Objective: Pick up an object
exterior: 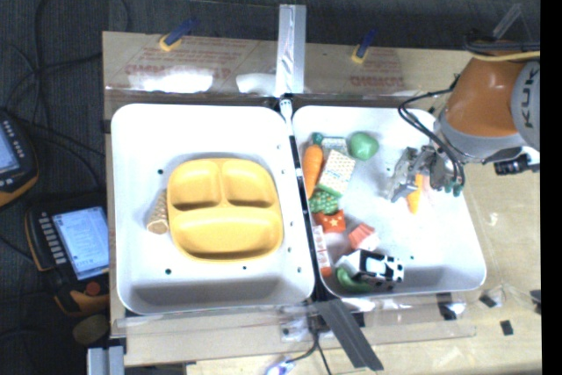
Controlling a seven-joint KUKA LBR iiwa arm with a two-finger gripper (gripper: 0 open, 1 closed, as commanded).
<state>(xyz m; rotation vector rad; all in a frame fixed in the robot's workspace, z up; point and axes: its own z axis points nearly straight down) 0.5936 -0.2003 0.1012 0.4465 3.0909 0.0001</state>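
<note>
**A:** What are the jaws doing right now?

**B:** The gripper (pixel 413 183) is hanging low in the right bin (pixel 470 263), and its jaws are closing on a small orange piece (pixel 414 201). The piece is sitting between the fingertips and poking out below them, so I'm reading that as a grip, though a shallow one.

**A:** So what's worrying you?

**B:** The hold is looking thin. The piece is sticking out past the tips, so I'm guessing a quick lift could be letting it pivot and drop back into the bin.

**A:** Anything crowding it?

**B:** Not close by. The green ball (pixel 363 145) is lying near, up and to the left; the carrot (pixel 312 167) and the black-and-white toy (pixel 380 268) are sitting well apart along the bin's left side and front.

**A:** And the other bin?

**B:** The yellow divided plate (pixel 225 206) is resting in the left bin (pixel 140 277), out of the way.
</note>
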